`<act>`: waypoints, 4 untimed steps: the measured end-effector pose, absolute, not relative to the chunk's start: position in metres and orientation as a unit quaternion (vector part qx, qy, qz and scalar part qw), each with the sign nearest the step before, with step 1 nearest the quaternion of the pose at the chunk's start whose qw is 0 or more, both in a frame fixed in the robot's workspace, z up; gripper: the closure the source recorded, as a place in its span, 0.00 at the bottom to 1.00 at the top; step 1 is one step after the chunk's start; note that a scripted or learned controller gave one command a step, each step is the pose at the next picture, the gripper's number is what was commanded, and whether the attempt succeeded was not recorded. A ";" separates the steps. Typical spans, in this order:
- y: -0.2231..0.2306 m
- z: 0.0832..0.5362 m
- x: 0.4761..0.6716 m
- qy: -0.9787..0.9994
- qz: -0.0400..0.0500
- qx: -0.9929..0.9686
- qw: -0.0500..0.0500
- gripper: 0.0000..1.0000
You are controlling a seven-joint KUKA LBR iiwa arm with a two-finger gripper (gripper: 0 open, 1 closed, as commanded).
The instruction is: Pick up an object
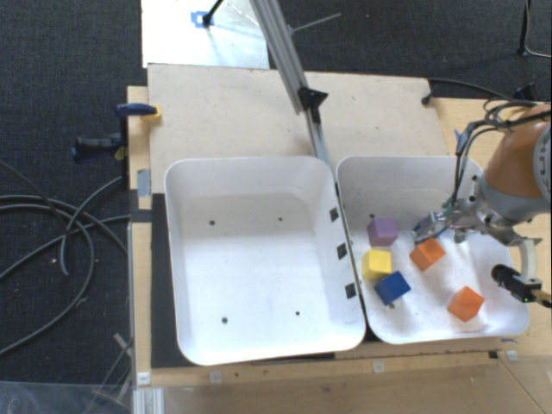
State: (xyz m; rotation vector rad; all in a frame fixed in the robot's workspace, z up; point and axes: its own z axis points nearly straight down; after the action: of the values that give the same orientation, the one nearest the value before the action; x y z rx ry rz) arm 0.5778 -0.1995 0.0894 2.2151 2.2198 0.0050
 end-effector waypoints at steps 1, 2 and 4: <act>-0.182 0.090 0.565 0.709 0.000 0.705 0.000 0.00; -0.139 0.090 0.547 0.710 0.000 0.705 -0.001 0.00; -0.076 0.195 0.541 0.710 0.003 0.704 0.003 0.00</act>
State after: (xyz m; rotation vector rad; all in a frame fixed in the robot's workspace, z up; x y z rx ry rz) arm 0.5408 -0.0759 0.1949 2.2082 2.2266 0.0102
